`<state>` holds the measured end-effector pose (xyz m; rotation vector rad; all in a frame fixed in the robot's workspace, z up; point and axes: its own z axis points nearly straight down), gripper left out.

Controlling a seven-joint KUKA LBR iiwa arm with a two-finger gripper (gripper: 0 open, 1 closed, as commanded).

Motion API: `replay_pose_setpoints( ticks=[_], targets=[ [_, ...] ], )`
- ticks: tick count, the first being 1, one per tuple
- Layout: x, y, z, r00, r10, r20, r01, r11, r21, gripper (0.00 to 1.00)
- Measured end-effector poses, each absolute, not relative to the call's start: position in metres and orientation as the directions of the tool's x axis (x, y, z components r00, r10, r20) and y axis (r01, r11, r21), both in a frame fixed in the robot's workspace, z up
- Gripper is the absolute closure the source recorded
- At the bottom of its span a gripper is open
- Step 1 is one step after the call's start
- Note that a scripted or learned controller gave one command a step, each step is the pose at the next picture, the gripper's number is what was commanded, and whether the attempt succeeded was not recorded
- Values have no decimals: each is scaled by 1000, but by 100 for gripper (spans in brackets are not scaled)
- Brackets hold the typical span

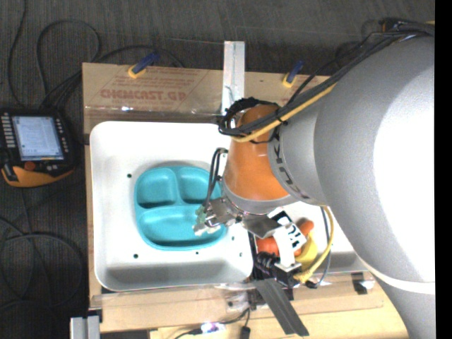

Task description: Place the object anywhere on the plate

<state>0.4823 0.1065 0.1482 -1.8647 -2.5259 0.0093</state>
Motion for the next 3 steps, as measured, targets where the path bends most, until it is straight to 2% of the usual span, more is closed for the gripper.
replay_pose_setpoints(
  ticks=[1, 2, 3],
  targets=[
    [527, 133, 204, -272, 962, -4, 962, 272, -4, 100],
    [527, 133, 204, -272, 962, -4, 962, 272, -4, 0],
    [583, 104, 224, -541, 841, -4, 841, 541, -2, 0]
  ],
)
